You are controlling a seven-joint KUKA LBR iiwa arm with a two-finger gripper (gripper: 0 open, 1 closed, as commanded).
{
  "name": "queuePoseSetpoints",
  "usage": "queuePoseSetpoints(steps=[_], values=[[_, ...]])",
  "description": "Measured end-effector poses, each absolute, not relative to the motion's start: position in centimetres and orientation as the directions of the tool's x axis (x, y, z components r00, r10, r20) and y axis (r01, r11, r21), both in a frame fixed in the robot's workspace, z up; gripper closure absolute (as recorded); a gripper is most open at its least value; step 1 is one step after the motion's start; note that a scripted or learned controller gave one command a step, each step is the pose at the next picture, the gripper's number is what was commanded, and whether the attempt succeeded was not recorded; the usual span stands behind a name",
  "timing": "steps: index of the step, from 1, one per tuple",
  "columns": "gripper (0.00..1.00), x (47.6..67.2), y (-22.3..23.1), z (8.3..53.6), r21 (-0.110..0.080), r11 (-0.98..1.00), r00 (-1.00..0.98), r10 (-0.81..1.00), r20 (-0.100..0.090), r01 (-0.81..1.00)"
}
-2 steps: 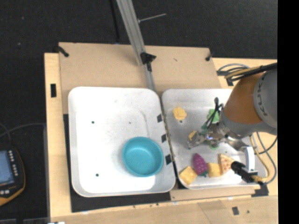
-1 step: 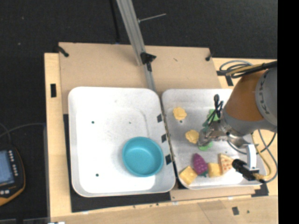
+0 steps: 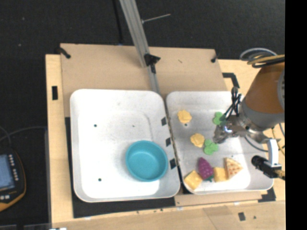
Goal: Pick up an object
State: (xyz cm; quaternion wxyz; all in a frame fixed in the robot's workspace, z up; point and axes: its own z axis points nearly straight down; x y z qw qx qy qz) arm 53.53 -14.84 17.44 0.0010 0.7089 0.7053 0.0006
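The right bin (image 3: 192, 102) holds several toy foods. Two yellow pieces lie at its left, one (image 3: 184, 116) farther back and one (image 3: 197, 140) nearer the middle. A green piece (image 3: 210, 148) lies beside the second, and another green piece (image 3: 218, 118) sits farther back. Along the front are a purple grape bunch (image 3: 205, 168), a yellow block (image 3: 193, 179), a small yellow cube (image 3: 219, 174) and a pizza slice (image 3: 233, 167). My gripper (image 3: 219, 135) is down in this bin between the two green pieces, just above the nearer one. Nothing is visibly held.
The left bin (image 3: 96, 109) holds a blue bowl (image 3: 146, 160) near its front right corner. A metal pole (image 3: 135, 30) rises from behind the bins. My arm's orange band (image 3: 263, 92) hangs over the right bin's right side.
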Motion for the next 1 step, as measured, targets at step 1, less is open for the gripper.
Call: queuePoseSetpoints(steps=[1], values=[[1.0,53.66,-14.93,22.52,0.003,0.003,-0.003,1.0,-0.001,1.0]])
